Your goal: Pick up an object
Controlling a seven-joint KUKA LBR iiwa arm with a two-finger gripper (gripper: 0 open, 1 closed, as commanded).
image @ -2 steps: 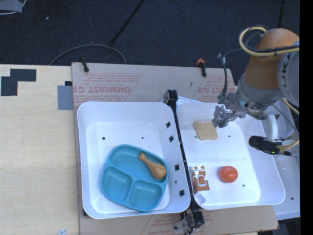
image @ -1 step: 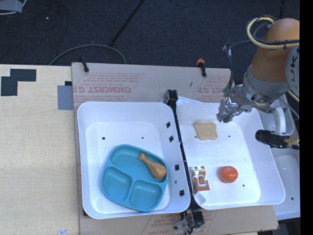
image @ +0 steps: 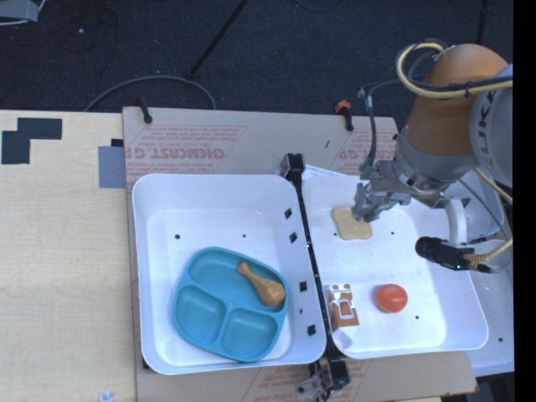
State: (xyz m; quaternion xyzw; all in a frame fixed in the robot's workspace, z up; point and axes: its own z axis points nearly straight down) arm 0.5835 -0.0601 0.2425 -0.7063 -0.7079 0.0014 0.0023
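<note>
The right bin (image: 456,325) holds a flat tan slice like bread (image: 353,224), a red tomato-like ball (image: 390,297) and a small brown-and-white piece (image: 340,305). My gripper (image: 363,210) hangs right above the far edge of the tan slice, its fingers pointing down at it. From this angle I see no object lifted between them. The left bin (image: 159,199) holds a blue divided plate (image: 228,305) with a brown chicken drumstick (image: 262,284) lying on it.
A black divider (image: 303,249) runs between the two bins. The arm's orange band (image: 456,99) and cables loom over the right bin's far corner. A black part with a cable (image: 444,252) sticks out over the right bin's right side.
</note>
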